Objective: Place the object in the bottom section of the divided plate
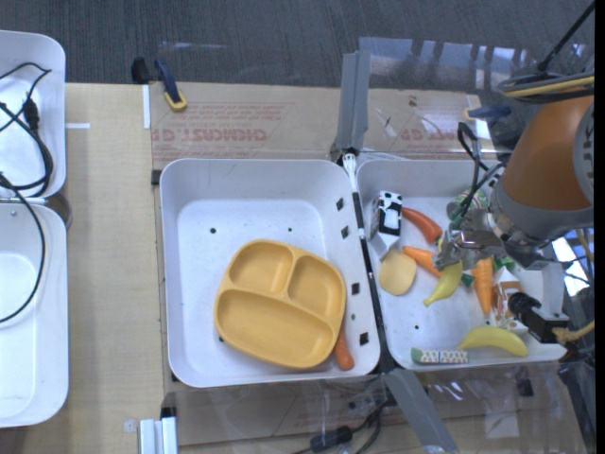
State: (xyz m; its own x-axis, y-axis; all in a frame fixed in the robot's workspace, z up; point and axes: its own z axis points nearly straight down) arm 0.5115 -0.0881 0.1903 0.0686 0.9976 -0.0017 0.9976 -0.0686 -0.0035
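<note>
Divided plate [280,303] sits in left bin [189,253]; end effector [460,247] over right bin's toy food, grip state unclear.

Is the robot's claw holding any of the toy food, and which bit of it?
It cannot be told. The gripper hangs low in the right bin just above a yellow banana and carrots, but the view does not show anything between its fingers.

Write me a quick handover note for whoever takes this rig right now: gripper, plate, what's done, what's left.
Gripper: low in the right bin, among toy foods by a small yellow banana; no grasp can be confirmed.
Divided plate: in the left bin, all sections bare. An orange carrot lies beside its lower right rim, outside the plate.
Done: nothing placed.
Left: pick an object, put it in the plate's bottom section.
</note>
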